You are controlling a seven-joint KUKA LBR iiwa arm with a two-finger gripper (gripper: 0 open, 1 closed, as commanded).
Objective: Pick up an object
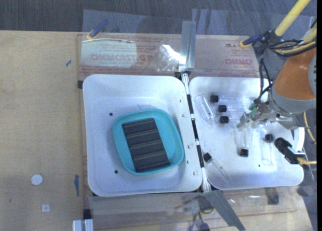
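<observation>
In the right bin lie several clear plastic vials with black caps. One vial lies at the bin's left, with black caps close beside it. Another vial lies upright in the view near the middle, cap toward the front. My gripper hangs over the middle of this bin, just above that vial's far end. The grey wrist and orange band rise behind it to the right. Nothing shows in its grasp.
The left bin holds a teal dish with a black ridged block lying in it. One more capped vial lies against the right bin's left wall. A metal divider stands behind the bins.
</observation>
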